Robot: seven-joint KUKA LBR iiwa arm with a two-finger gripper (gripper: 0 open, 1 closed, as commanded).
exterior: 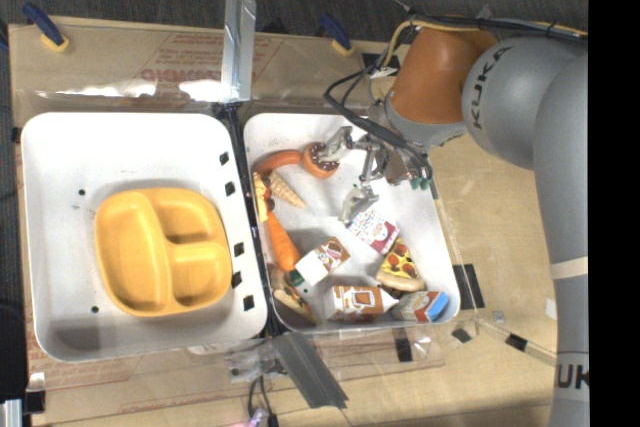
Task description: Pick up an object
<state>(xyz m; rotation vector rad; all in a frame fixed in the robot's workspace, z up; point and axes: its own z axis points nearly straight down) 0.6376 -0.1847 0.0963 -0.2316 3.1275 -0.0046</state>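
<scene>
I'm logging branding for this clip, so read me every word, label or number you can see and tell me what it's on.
"KUKA" on the grey arm, running up its side.
"KU", cut off by the frame edge, low on the same arm.
Red print on the cardboard behind the bins: too faint to read.
Print on the small cartons in the right bin: too small to read.

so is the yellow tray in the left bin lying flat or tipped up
Lying flat. The yellow tray rests on the floor of the left bin with its compartments facing up, and nothing is visible inside them.
</scene>
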